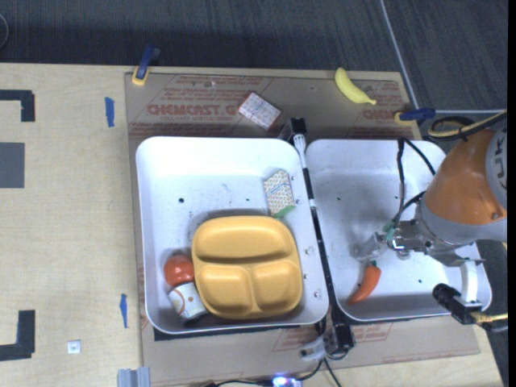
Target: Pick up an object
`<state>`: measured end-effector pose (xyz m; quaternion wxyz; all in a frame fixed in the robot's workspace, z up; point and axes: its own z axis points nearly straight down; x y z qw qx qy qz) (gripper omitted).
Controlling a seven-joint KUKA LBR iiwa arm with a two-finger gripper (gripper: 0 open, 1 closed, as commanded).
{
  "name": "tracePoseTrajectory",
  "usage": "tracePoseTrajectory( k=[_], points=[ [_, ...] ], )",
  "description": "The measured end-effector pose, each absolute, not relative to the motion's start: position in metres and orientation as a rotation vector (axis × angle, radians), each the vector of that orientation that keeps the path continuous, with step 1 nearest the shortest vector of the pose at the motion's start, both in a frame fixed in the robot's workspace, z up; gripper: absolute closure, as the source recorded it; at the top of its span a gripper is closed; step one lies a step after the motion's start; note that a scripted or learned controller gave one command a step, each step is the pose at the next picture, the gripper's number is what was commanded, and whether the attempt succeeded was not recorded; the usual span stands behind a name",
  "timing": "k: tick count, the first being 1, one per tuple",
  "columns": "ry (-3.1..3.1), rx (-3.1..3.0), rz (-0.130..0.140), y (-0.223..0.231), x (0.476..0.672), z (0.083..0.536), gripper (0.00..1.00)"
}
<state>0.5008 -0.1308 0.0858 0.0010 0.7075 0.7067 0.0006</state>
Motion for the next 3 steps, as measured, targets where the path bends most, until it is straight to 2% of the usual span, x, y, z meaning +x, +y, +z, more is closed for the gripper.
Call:
tracePoseTrajectory(
  k=[1,2,3],
  points=[
    [2.221,2.219,0.004,-0.093,0.481,0.086,0.00],
    [2.218,2.217,0.009,-0.094,0.482,0.096,1.00],
    [2.224,2.220,0.002,0.064,0.515,0.185,1.00]
  ],
)
